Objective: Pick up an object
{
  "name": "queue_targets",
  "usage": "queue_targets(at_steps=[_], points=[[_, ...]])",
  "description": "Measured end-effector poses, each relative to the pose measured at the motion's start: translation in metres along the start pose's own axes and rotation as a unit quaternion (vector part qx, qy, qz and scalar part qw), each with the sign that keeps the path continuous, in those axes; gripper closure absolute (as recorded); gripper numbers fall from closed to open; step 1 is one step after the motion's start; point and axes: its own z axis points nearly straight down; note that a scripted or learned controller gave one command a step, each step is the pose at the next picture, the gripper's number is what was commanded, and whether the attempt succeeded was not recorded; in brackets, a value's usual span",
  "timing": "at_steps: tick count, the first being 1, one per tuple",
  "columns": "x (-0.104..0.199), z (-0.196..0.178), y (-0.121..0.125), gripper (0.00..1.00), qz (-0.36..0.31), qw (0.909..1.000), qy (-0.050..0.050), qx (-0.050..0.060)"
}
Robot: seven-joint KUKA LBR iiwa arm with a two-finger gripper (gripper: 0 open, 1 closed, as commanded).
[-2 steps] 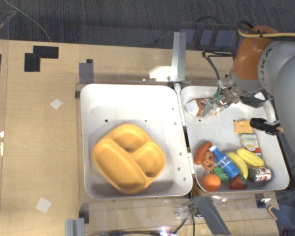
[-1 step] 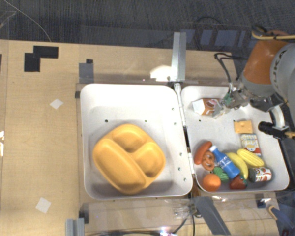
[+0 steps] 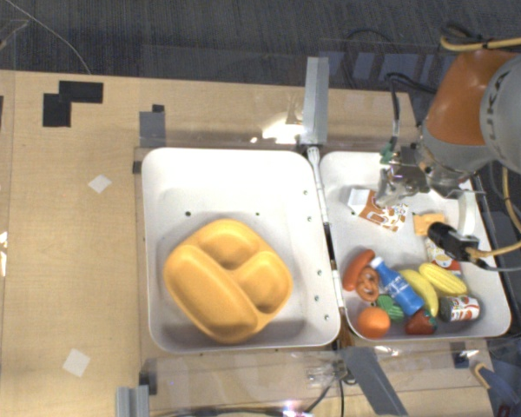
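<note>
- The step in hand looks like the approach: the gripper (image 3: 394, 189) hangs low over the right bin (image 3: 500, 324), toward its 11 o'clock corner, just above a white-and-orange packet (image 3: 375, 212).
- Nothing shows between the fingers, so no object is held; I cannot tell how far apart they stand.
- Candidate objects crowd the bin's 6 o'clock end: a banana (image 3: 421, 290), a blue bottle (image 3: 397, 287), an orange (image 3: 374, 321), a small can (image 3: 459, 307).
- The left bin (image 3: 169, 168) holds a yellow compartment dish (image 3: 227, 278).
- The next move likely calls for a straight descent onto the packet, which lies flat and may slip a pinch.
</note>
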Motion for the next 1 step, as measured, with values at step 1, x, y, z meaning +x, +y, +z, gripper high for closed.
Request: queue_targets(at_steps=[1], points=[[0.0048, 0.003, -0.0236, 1.0, -0.039, 0.9992, -0.001, 0.003]])
